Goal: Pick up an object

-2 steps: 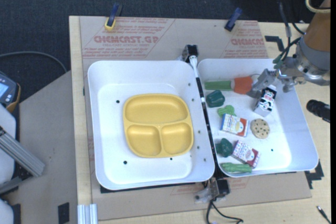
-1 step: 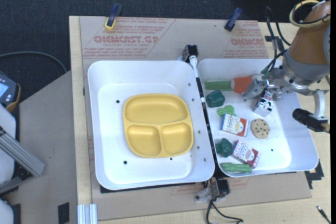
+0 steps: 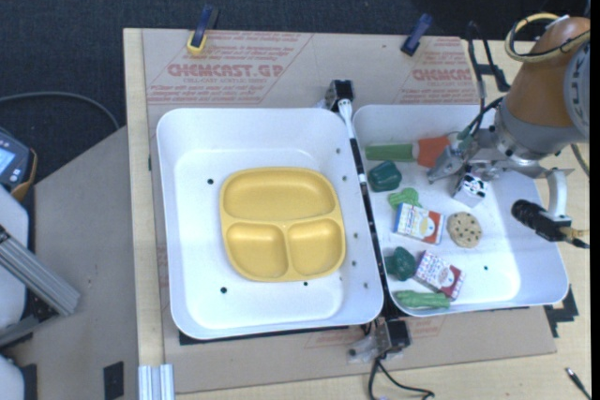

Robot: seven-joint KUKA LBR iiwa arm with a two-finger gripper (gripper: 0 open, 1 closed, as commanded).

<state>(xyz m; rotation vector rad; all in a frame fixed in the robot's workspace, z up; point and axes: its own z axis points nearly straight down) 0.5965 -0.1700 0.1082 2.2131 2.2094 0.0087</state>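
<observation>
- The grey arm [image 3: 548, 98] is reaching in from the right, its orange band sitting above the wrist, over the right bin [image 3: 534, 281]
- The end effector [image 3: 466, 166] is hanging at the upper part of that bin, just beside an orange and green carrot toy [image 3: 412, 150]; whether it is released or clenched is impossible to tell, and nothing is showing between its tips
- A small black-and-white die [image 3: 471, 189] is lying just below the end effector
- Other things are lying in the right bin: a dark green piece [image 3: 383, 174], a light green piece [image 3: 403, 198], a small red and white carton [image 3: 417, 222], a round cookie [image 3: 464, 229], a second dark green piece [image 3: 400, 263], another red carton [image 3: 439, 274] and a green pod [image 3: 422, 300] near the front wall
- The left bin [image 3: 187, 201] is holding a yellow divided plate [image 3: 281, 222], lying flat in its middle
- Both bins are sitting side by side on the table [image 3: 244, 61]
</observation>
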